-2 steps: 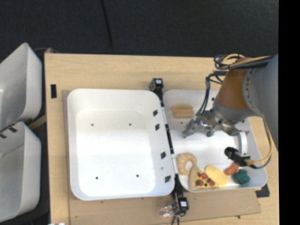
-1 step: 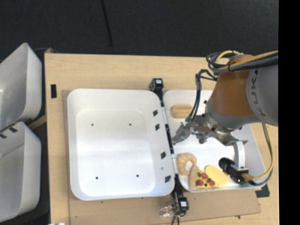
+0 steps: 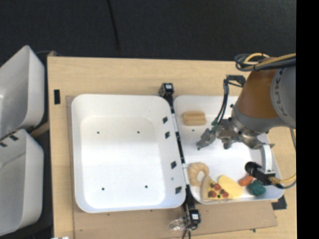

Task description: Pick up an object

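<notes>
The bench (image 3: 60,183) carries 2 white bins; the left bin (image 3: 119,153) sits beside the right bin (image 3: 199,108), where the arm (image 3: 259,98) hangs. Its gripper (image 3: 215,139) hovers above bare floor, fingers spread with nothing between them. A tan bread-roll toy (image 3: 194,118) lies near the far wall, just beyond the gripper. It looks light, probably soft foam; grasp it across its short width. A pretzel (image 3: 197,172), pizza slice (image 3: 215,188) and cheese wedge (image 3: 231,185) crowd the near edge.

Legible text: none | Labels, brands, numbers: none readable on bins (image 3: 122,101), bench (image 3: 124,66) or arm (image 3: 259,96) | Dark marks on the bin divider, frame centre: too small to read
</notes>
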You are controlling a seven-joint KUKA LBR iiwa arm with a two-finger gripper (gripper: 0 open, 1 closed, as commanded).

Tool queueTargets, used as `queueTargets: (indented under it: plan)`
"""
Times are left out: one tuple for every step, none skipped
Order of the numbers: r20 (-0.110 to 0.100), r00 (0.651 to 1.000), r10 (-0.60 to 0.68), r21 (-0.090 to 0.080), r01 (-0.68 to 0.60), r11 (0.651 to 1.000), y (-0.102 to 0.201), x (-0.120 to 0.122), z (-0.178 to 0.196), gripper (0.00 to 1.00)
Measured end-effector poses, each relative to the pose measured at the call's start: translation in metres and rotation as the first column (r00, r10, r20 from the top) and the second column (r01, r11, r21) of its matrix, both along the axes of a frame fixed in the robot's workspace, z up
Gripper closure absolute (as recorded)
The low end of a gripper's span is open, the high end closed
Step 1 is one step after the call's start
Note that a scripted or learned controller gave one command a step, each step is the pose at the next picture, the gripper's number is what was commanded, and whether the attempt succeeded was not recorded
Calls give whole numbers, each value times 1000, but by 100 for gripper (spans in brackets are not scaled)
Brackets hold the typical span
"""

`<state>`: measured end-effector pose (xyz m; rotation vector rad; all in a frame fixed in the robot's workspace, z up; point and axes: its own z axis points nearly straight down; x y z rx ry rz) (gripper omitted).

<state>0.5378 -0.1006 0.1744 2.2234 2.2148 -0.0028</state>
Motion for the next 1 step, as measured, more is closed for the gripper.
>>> queueTargets:
  plan:
    - [-1,1000,15,8,-15,1000,100,-42,28,0]
